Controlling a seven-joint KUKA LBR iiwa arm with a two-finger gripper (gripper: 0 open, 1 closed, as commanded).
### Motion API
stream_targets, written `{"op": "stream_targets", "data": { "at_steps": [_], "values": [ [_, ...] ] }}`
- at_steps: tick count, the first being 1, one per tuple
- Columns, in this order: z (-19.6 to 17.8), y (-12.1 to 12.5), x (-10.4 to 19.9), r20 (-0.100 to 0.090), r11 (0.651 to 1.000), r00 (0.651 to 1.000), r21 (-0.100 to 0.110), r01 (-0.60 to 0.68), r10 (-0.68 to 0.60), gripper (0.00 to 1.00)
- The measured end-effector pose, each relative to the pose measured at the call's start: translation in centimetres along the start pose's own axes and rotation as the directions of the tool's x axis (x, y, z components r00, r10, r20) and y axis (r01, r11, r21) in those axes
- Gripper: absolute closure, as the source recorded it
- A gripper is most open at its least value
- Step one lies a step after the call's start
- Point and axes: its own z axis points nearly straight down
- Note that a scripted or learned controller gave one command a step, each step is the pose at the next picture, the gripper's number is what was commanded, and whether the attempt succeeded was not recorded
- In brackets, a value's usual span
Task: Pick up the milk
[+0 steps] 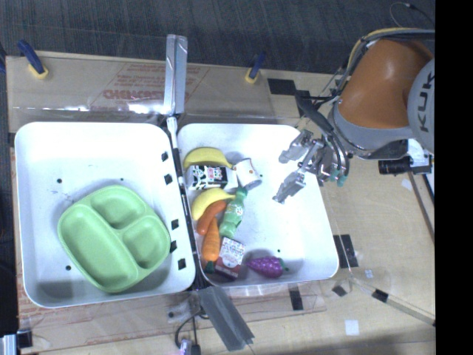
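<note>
The hand [293,170] hangs over the right bin [314,231], its 2 fingers spread wide with nothing between them. The milk [205,175], a small cow-patterned carton, lies well to the left of the hand, by the bin's left wall. A small white carton [247,173] sits between milk and hand. Near the milk lie 2 bananas [207,156], a carrot [211,240], a green bottle [233,214] and purple grapes [266,265]. Further left, the other bin holds a green plate [114,235].

even overhead light, fairly bright, white bins [44,198] near blown out with soft corner shadows, mild glare on orange band [380,80], overall soft focus, low res, dark floor [222,13] grainy up top
</note>
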Motion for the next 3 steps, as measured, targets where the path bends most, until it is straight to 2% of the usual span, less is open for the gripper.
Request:
{"op": "stream_targets", "data": {
  "at_steps": [1, 2, 3],
  "values": [
    [0.0, 0.0, 0.0, 0.000, 1.000, 1.000, 0.000, 0.000, 0.000, 0.00],
    [1.6, 3.6, -1.3, 0.001, 0.980, 0.980, -0.001, 0.201, -0.201, 0.00],
    [3.1, -1.1, -3.5, 0.002, 0.963, 0.963, 0.000, 0.269, -0.269, 0.00]
  ]
}}
